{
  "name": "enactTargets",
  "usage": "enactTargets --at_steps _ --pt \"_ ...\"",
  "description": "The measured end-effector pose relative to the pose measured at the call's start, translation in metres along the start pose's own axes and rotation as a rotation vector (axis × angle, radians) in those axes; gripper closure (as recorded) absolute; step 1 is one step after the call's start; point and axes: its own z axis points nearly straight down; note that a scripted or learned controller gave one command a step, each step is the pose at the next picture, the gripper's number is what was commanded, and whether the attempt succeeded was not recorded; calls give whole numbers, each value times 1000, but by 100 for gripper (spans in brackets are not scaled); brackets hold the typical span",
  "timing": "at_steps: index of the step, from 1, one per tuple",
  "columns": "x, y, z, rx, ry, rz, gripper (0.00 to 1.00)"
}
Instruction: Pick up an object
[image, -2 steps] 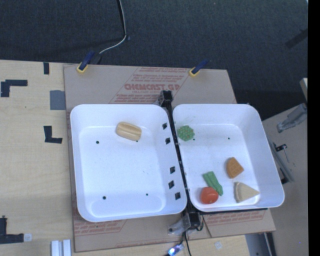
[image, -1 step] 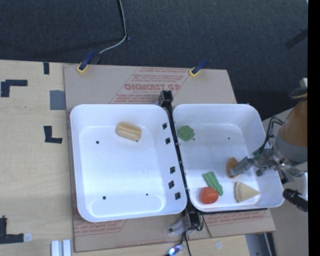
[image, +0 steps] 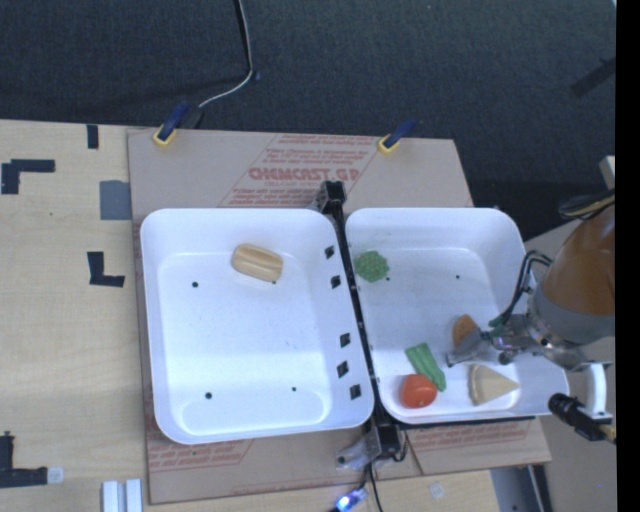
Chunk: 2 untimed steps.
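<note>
Reaching in from the right, the arm (image: 585, 290) lowers its end effector (image: 470, 350) into the right bin (image: 430, 225), but its tip is small and blurred, so I cannot tell its state. An orange piece (image: 464, 329) sits just above the tip, partly covered by it. Just below lies a pale wedge (image: 490, 384); a green pod (image: 425, 364) and red tomato (image: 418, 391) lie left. Far left, a bread roll (image: 257, 263) rests in the other bin (image: 170, 330).
</note>
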Motion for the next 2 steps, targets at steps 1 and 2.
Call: enactTargets --at_steps 1,2 --pt "-16 16 -95 -13 -7 0 0" --pt "-15 0 -39 -1 -1 0 0"
